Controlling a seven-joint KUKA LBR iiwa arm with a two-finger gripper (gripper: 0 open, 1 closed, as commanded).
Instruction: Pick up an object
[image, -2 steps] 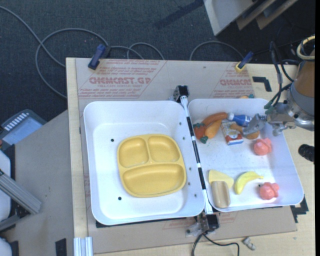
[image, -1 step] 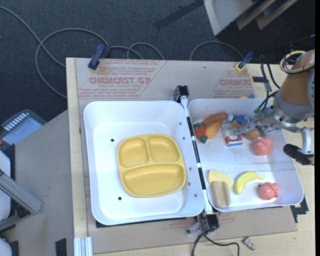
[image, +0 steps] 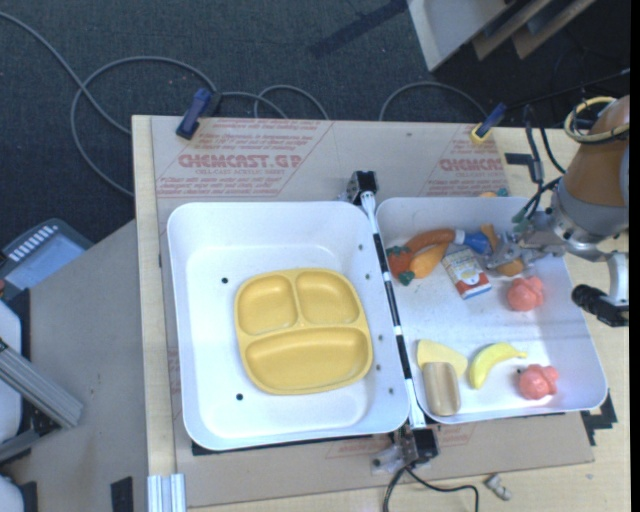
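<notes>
Worktop (image: 300, 150): a flat board with red lettering, carrying two shallow white bins side by side so that one serves as source and one as destination.

Left white bin (image: 200, 300): holds a yellow plastic divided tray (image: 302, 330) with three compartments, lying flat at its centre, all compartments bare; judged a ready receiving place.

Right white bin (image: 590, 350): holds the loose items, scattered apart rather than piled, which leaves room around most of them for a grasp.
- Orange carrot-shaped toy (image: 425, 255), at 10 o'clock in the bin, lying slanted beside the dividing rim.
- Small white carton with a red base (image: 468, 272), just right of the carrot, tilted.
- Small blue piece (image: 480, 241), at 12 o'clock, near the carton's top.
- Pink knobbly round toy (image: 524, 293), at 2 o'clock.
- Yellow banana-shaped toy (image: 492, 360), at 5 o'clock.
- Second pink knobbly toy (image: 537, 381), at 4 o'clock, near the bin's right wall.
- Pale yellow wedge (image: 440, 352) and tan cylindrical piece (image: 441, 388), touching, at 7 o'clock.

Grey arm's gripper (image: 515, 248): reaches in from 3 o'clock and sits low at the bin's upper part, between the blue piece and the upper pink toy. Whether the jaws are released or clenched cannot be told; nothing is visibly between them. Judged: a grasp attempt on one of the nearby items, no object yet lifted.
</notes>
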